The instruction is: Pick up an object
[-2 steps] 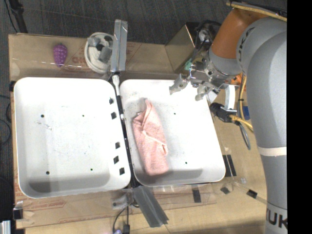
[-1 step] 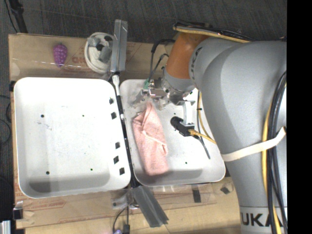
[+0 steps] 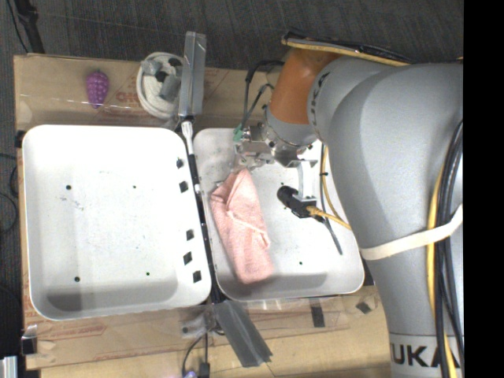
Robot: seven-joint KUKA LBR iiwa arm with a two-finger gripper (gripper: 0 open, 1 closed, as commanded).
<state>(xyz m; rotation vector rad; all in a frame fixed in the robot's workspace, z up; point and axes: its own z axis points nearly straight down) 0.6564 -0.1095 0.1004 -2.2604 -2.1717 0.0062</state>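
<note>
- Pink cloth lies in the white bin on the right of the pic, in that bin's left half, close to the wall btwn the 2 bins.
- Cloth is long & bunched up w/ folds. It runs from near the bin's top end down almost to its bottom end & rests on the bin floor.
- Claw is at the top end of the same bin, just above the cloth's top tip.
- Claw & cloth are v. close there; can't tell if they touch.
- Can't tell if the claw is spread or pressed together, as it's too small & dark to see.
- Big grey arm w/ orange band comes in from the right & covers that bin's right side.
- Other white bin, on the left, has a few tiny dark dots on its floor.
- On the brown bench above the left bin: a small purple bumpy thing & a white ring-shaped thing, near each other.
</note>
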